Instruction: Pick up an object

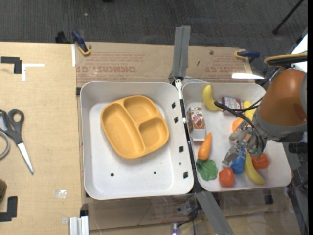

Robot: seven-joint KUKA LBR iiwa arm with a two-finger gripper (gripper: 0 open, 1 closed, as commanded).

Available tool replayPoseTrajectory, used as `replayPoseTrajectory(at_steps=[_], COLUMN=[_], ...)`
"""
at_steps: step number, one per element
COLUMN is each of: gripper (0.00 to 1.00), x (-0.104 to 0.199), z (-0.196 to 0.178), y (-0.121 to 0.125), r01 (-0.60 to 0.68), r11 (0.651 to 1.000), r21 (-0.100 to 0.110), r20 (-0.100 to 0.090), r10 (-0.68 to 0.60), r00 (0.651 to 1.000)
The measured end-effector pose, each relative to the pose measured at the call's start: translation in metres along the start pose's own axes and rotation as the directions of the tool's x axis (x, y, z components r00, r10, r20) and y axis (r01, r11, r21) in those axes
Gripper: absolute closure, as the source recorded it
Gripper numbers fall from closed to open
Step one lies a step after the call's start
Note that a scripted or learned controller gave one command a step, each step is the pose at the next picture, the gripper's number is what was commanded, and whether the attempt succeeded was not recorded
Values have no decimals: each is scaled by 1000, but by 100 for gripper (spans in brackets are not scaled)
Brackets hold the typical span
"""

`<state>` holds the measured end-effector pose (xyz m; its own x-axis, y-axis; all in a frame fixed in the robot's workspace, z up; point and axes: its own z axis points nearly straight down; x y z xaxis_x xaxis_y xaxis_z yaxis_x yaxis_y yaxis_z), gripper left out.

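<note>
Toy food lies in the right bin (276, 180). My gripper (238, 150) hangs low in that bin's right half, directly over a small blue piece (238, 165). Around it lie a red tomato (226, 177), a yellow banana (254, 172), a red piece (260, 161) and an orange piece (236, 125). To its left are a carrot (205, 146) and a green leafy piece (207, 169). The wrist hides part of what lies under the gripper.
Another banana (209, 98), a purple packet (232, 103) and a small carton (197, 123) lie toward the right bin's back and left. The left bin (88, 146) holds a yellow divided plate (134, 126). Scissors (17, 136) rest on the bench at the far left.
</note>
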<state>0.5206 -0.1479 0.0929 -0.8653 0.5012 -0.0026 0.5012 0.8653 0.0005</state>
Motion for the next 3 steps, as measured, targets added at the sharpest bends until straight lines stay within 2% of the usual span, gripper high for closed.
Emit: replayPoseTrajectory(at_steps=[1, 2, 3], gripper=[0, 100, 100], x=[35, 37, 31], z=[-8, -15, -174], y=[0, -1, 32], r01=[14, 17, -137], r11=[1000, 1000, 991], r21=[-14, -10, 1], r20=[36, 25, 0], r10=[-13, -16, 137], r00=[999, 1000, 991])
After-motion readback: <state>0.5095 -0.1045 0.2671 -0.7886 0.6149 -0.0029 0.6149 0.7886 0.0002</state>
